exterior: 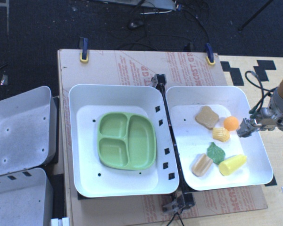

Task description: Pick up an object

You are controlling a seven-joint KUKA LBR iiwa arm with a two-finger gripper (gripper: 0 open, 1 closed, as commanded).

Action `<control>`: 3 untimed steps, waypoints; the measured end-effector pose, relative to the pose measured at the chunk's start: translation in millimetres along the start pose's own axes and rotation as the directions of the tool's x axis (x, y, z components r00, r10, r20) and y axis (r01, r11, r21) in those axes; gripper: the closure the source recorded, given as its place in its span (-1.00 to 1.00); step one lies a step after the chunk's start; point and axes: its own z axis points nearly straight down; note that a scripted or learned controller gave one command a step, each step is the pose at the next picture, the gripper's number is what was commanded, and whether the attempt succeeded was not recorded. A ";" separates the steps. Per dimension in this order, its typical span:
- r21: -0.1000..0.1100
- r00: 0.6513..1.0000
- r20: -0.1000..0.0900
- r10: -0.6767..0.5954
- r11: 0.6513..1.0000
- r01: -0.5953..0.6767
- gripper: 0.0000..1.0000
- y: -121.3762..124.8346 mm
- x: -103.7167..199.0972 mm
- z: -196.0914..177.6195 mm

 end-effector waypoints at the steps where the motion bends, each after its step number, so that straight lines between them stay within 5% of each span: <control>1: 0.003 1.000 -0.004 -0.004 1.000 0.004 1.00 13.1 56.1 5.1; 3: 0.001 1.000 -0.003 -0.004 1.000 0.004 1.00 54.4 159.3 -13.5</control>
